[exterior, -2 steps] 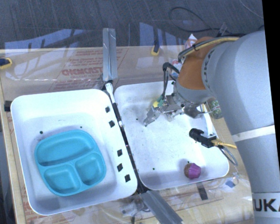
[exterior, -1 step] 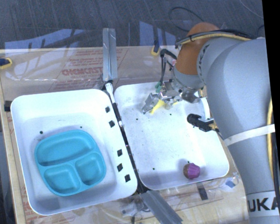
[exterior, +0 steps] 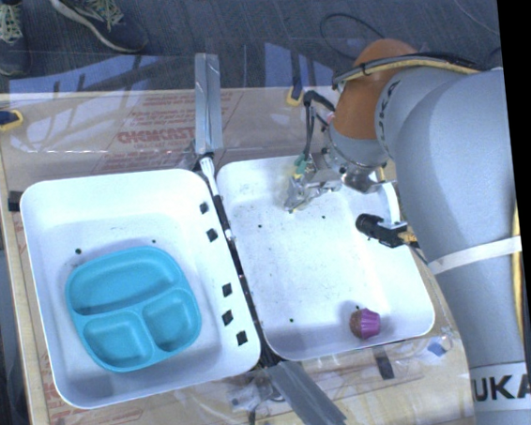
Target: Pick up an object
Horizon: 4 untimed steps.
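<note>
Purple object [exterior: 364, 323] at right bin's [exterior: 282, 280] near edge, well apart from fingers [exterior: 299, 192] at far side, grip state unclear.

White bins, one blue tray, one spot of purple.

Both bins [exterior: 122, 189] were plain white, the right one [exterior: 288, 252] speckled with dark flecks. The divided tray [exterior: 132, 308] was sky blue; the small object [exterior: 365, 323] was purple with a tan top. The arm [exterior: 450, 169] was grey with an orange band, over a pale wooden bench [exterior: 407, 390].
</note>
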Each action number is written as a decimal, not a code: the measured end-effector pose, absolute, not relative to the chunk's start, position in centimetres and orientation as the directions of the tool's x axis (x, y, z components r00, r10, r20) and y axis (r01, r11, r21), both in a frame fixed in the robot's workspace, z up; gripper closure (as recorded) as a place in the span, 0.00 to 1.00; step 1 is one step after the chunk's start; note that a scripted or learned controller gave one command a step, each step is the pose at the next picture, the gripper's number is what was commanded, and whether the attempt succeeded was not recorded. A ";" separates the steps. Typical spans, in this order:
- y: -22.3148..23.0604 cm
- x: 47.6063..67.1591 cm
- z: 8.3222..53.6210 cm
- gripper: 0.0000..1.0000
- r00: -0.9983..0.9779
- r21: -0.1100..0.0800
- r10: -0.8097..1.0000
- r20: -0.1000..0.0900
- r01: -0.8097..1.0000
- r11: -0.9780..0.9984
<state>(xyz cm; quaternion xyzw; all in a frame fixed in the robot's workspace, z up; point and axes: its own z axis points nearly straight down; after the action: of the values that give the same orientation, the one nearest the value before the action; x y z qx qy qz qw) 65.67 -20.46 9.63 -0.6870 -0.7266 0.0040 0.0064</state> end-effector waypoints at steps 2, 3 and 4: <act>-20.3 65.5 10.2 1.00 -0.062 -0.028 0.998 0.007 0.998 0.062; -20.8 55.5 21.3 1.00 0.012 -0.007 1.000 0.001 1.000 -0.012; -20.9 55.5 21.3 0.00 0.012 -0.007 1.000 0.001 1.000 -0.012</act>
<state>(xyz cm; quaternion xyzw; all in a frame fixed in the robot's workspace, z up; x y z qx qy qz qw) 55.45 -20.85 21.30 -0.7113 -0.7029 0.0020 0.0027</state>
